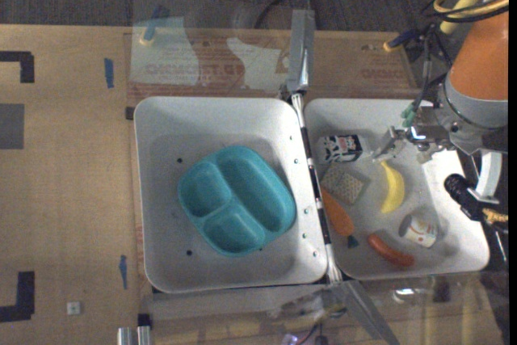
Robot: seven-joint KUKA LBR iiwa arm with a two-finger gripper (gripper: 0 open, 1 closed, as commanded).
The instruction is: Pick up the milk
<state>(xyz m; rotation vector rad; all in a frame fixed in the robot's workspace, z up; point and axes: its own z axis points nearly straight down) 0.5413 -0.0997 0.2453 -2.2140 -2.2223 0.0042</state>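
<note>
Left bin (153,198): it sat on the left half of the bench and held one thing, a teal divided plate (236,199) with three compartments, lying flat near the middle of the floor and turned at an angle to the walls.

Divider (311,198): the two bins met along a shared rim running from top to bottom between them.

Right bin (477,254): it held several small things, spread apart from each other.

Milk (339,147): a small white and dark carton lay in the upper left corner of the right bin, just beside the divider, with nothing on top of it.

Grater (347,183): a grey speckled piece lay just below the milk.

Carrot (337,214): it lay slanted along the left wall, below the grater.

Sausage (391,250): it lay near the lower wall of the right bin.

Banana (393,187): it lay upright in the picture near the middle of the bin, right of the grater.

Cup (419,229): a small white cup lay on its side, lower right of the banana.

Gripper (401,139): it hung above the top of the banana, right of the milk and apart from it; whether it was open or closed could not be told, and nothing showed in it.

Arm (485,69): grey with an orange band, it reached in over the right side of the right bin, with cables trailing above it.
</note>
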